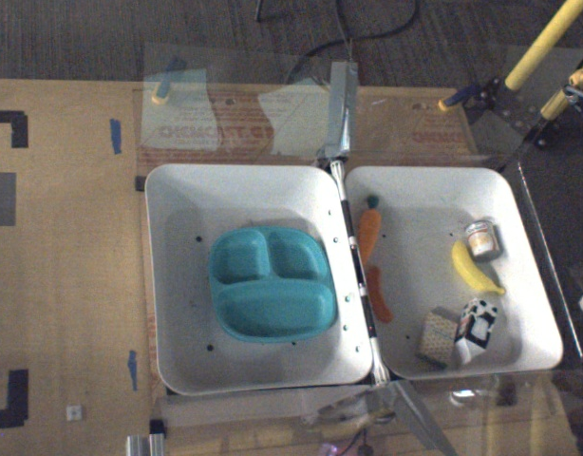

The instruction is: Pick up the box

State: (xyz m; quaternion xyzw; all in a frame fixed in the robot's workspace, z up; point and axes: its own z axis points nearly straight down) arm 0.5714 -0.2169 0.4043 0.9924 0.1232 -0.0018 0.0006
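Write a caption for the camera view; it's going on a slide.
Teal tray in left bin; box, banana, carrot, can in right bin.

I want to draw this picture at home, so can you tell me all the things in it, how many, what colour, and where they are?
bins: 2, white, side by side on the bench
divided plate: 1, teal, middle of the left bin
carrot: 1, orange with a green top, left side of the right bin
orange stick-shaped thing: 1, just below the carrot; too small to tell what it is
can: 1, small, silvery, upper right of the right bin
banana: 1, yellow, just below the can
box: 1, tan, speckled, bottom of the right bin
black-and-white carton: 1, right beside the box
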